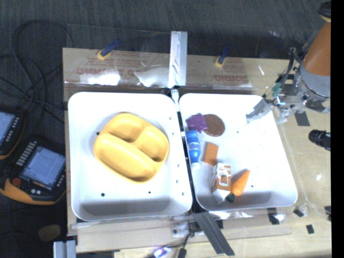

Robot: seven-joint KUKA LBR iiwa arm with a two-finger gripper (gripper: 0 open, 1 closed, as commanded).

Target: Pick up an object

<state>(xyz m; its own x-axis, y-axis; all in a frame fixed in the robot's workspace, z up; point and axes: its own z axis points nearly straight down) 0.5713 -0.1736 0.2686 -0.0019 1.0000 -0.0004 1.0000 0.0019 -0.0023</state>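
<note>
Hovering over the right bin's [287, 160] upper right rim, the gripper [269, 107] carries nothing, though its state cannot be told. Below lie a purple toy [197, 122], brown disc [214, 124], blue bottle [193, 146], orange block [210, 153], small carton [221, 177] and carrot [239, 183]. A yellow moulded shape [131, 145] sits in the left bin [80, 160].

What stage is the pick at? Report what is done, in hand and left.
Done: nothing looks lifted; the large yellow moulded object lies in the left white bin, and the orange plastic carrot, blue bottle and purple toy lie in the right white bin. In hand: the gripper hovers at that bin's upper right corner. Left: descend, grasp, lift.
</note>
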